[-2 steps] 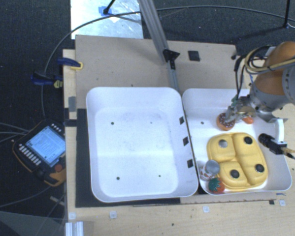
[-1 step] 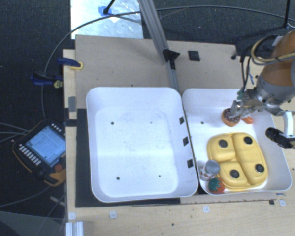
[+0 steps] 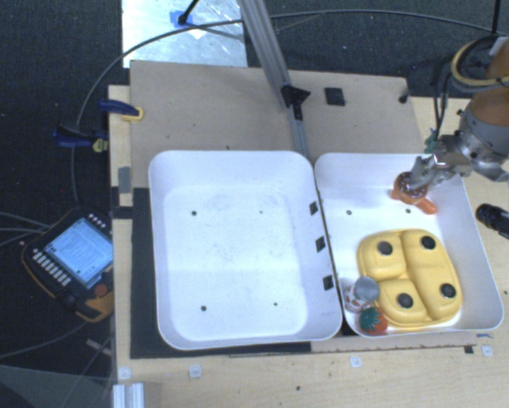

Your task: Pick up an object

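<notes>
A big yellow block (image 3: 410,277) is hogging the lower right bin (image 3: 339,185), small bits (image 3: 366,304) crowding its left. The orange object (image 3: 414,192) is sitting upper right, under the hand (image 3: 426,173); can't tell its grip.

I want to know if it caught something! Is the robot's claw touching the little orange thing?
Cannot tell. In the camera view the gripper sits right over the small orange object in the right bin, overlapping it, but no contact or gap shows plainly.

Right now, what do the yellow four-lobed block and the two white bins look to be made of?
The yellow four-lobed block looks like moulded plastic or foam: smooth rounded lobes, matte sheen, dark dimples. The two white bins look like thin formed plastic: glossy, rounded rims.
</notes>
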Robot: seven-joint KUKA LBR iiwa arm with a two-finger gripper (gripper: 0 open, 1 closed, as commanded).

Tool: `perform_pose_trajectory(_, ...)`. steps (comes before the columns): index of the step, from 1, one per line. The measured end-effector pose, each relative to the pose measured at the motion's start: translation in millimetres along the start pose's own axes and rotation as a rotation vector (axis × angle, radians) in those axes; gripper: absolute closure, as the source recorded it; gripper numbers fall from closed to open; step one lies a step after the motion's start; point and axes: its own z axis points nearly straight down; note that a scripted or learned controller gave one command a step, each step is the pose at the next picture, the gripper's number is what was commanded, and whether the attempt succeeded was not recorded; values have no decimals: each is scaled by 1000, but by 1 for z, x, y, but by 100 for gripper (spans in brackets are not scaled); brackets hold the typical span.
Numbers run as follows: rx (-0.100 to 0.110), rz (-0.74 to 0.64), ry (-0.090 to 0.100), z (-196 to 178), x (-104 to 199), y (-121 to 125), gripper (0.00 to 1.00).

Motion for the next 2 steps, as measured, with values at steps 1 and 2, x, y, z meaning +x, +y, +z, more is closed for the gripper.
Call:
perform_pose_trajectory(1,7,-1,2,3,56,-19,100)
perform_pose_trajectory(2,7,-3,4,-9,114,-35,100)
